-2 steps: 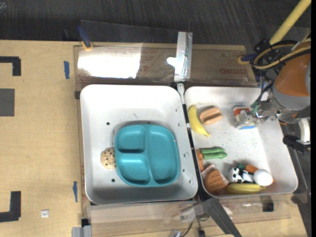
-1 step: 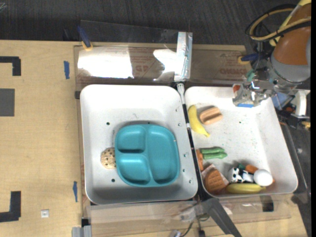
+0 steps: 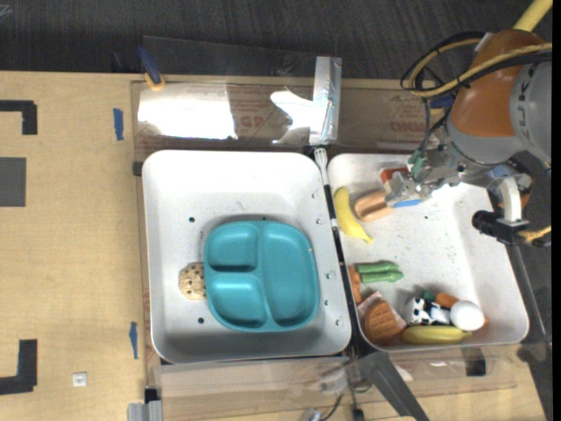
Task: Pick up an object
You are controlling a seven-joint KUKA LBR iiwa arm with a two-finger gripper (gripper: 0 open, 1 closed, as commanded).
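Arm: the grey arm with its orange band (image 3: 491, 103) reaches in over the right bin's far right corner, black and yellow cables looping above it.
Gripper (image 3: 405, 187): low over the far part of the right bin, its tip just beside a brownish, sausage-like object; whether it grasps anything, or is released, I cannot tell (the tip is too small and cluttered to read).
Right bin (image 3: 456, 244): shallow and white, holding all the loose objects but one.
Brownish object (image 3: 372, 205): near the far left corner of the right bin, touching or nearly touching the gripper's tip.
Banana (image 3: 348, 215): along the left wall, just beside the brownish object.
Green vegetable (image 3: 379, 272): mid-left of the right bin, an orange piece at its left end.
Near edge cluster: a brown bread-like piece (image 3: 380, 319), a black-and-white toy (image 3: 422, 309), a white egg (image 3: 467, 316) and a second banana (image 3: 435, 333), all packed close together.
Left bin (image 3: 175, 191): carries a teal divided plate (image 3: 260, 273) (three compartments) at its middle.
Cookie (image 3: 192, 281): beside the plate's left edge, touching it.
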